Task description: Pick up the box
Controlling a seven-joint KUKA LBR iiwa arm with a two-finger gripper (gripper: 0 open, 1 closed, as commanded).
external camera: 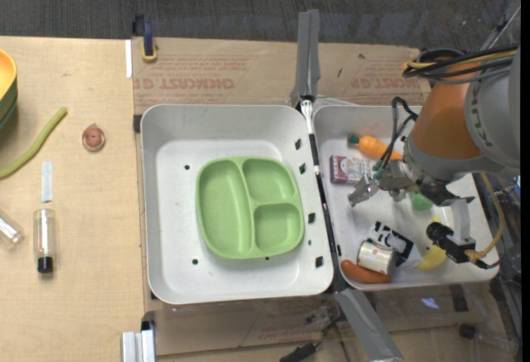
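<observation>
The box (345, 168), a small purple carton with a pale label, lies flat in the upper left part of the right bin (358, 117), close to the divider between the two bins. Nothing grips it. Just to its upper right sits an orange carrot-like piece with a green tip (370, 144).

The gripper (364, 189) hangs low in the middle of the right bin, just to the lower right of the box. Its grey metal fingers (358, 195) point toward the left of the frame and stand moderately apart, with nothing seen between them. Whether a fingertip touches the box edge cannot be told. The arm (451, 124), with its orange band, enters from the right of the frame and covers the right part of that bin; a black and yellow cable bundle (439, 62) runs over it.

Below the gripper lie a small black and white item (392, 238), a metal can (375, 256) on its side, and an orange-red sausage-shaped piece (363, 272) along the lower rim. A yellow object (431, 258) rests at lower right, and a green item (421, 201) shows partly under the wrist.

The left bin (166, 186) holds a green divided plate (249, 206) with three compartments, placed near its centre.

On the wooden bench surface (83, 70) at the left of the frame are a green bean-like strip (37, 143), a small pink round item (93, 137), a white stick (46, 182), a clear tube with a dark end (44, 241), and the edge of a yellow bowl (7, 91) at the far left. Printed cardboard (215, 74) lies beneath the bins.
</observation>
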